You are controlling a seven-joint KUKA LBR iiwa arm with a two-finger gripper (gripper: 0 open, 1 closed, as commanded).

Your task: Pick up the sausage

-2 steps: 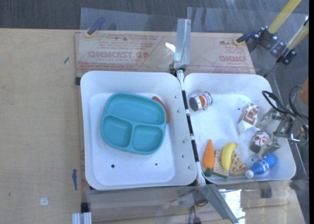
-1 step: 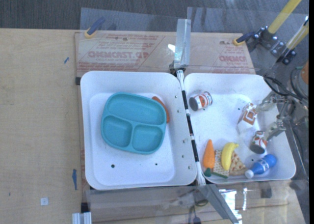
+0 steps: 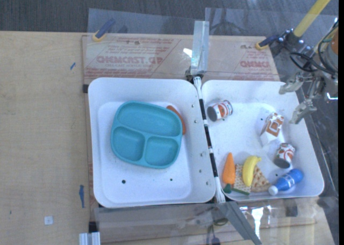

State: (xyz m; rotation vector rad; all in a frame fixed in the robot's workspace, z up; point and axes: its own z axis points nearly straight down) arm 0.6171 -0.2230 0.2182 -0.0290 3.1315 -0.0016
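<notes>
The sausage (image 3: 177,117) is a reddish-orange piece in the left bin (image 3: 102,131). It lies against the right rim of the teal divided plate (image 3: 146,134), which hides part of it. My gripper (image 3: 292,102) hangs over the far right edge of the right bin (image 3: 242,91), well to the right of the sausage. Its two fingers stand apart, open, with nothing between them.
The right bin holds a small can (image 3: 219,110), a white and orange carton (image 3: 272,125), a second can (image 3: 284,154), a blue bottle (image 3: 286,181), a banana (image 3: 249,169), a carrot (image 3: 229,168) and a pizza slice (image 3: 260,180). A ridge (image 3: 203,131) divides the bins.
</notes>
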